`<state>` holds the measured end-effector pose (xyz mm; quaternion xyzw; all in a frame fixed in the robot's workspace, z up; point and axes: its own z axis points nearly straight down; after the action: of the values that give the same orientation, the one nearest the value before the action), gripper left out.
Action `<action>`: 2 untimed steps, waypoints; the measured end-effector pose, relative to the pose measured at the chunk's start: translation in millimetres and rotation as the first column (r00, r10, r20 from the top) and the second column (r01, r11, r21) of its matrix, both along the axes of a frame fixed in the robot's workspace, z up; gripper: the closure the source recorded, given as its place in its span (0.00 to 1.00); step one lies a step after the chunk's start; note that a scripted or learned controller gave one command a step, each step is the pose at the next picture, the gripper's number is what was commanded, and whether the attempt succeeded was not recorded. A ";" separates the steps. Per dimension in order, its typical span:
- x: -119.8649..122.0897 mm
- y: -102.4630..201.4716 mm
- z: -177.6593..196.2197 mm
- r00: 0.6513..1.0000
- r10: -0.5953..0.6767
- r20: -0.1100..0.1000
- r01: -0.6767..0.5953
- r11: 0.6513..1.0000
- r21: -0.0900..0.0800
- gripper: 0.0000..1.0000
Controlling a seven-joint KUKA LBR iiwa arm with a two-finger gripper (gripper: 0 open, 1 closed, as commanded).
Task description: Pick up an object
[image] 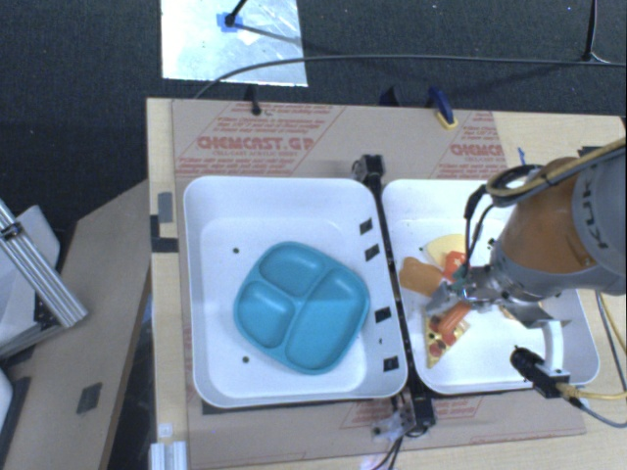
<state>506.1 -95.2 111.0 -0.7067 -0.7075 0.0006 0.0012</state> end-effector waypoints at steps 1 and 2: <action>0.6 0.0 -27.3 1.000 -0.001 0.003 0.001 1.000 0.000 0.00; 1.9 0.7 -15.3 1.000 0.001 0.006 -0.001 1.000 0.000 1.00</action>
<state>508.0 -94.5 95.7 -0.7064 -0.7078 -0.0017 -0.0009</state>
